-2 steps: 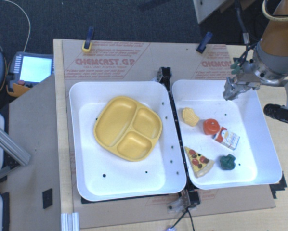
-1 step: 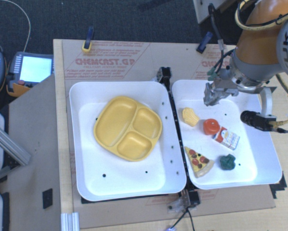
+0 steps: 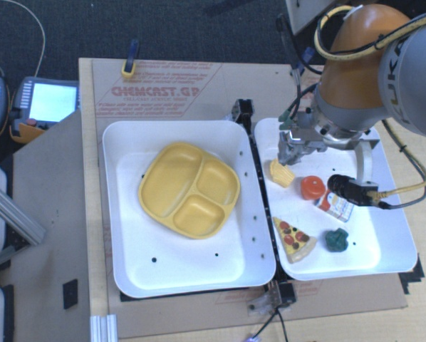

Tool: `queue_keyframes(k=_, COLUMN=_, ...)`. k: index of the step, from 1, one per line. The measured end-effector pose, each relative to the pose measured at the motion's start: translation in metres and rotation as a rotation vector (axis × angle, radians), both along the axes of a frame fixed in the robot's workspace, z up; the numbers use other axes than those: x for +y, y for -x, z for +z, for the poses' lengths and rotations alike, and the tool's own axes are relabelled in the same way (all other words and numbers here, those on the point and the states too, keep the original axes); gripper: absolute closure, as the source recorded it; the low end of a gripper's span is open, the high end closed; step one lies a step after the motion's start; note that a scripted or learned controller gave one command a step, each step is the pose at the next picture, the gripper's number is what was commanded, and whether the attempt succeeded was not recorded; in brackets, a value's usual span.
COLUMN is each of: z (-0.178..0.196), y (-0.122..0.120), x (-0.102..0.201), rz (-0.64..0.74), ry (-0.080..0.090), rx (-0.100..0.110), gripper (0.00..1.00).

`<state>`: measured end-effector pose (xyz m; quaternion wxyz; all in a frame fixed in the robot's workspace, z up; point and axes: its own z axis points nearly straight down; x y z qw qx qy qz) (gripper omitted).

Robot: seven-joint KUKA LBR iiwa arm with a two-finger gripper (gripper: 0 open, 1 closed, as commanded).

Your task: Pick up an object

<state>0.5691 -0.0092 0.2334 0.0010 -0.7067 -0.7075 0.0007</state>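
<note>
The cheese wedge (image 3: 282,174) lies at the left edge of the right bin (image 3: 391,258), just below my gripper (image 3: 293,152), whose fingers stand apart above it. I judge this the approach; next I must descend and close.

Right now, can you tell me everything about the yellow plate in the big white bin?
The yellow plate is a rounded, squarish tray that looks like smooth plastic, split by raised ridges into three compartments: one long section along its left side and two smaller ones on the right. It lies flat, right side up, turned at a slant, near the middle of the left bin, resting on the bin's floor. Its compartments hold nothing, and no other object touches it. The gripper is over the right bin, well away from it.
</note>
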Motion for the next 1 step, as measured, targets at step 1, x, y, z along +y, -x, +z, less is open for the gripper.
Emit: queue_keyframes(k=1, z=-0.0041, y=0.0185, x=0.0592, rz=0.002, ry=-0.001, rx=0.0, gripper=1.0)
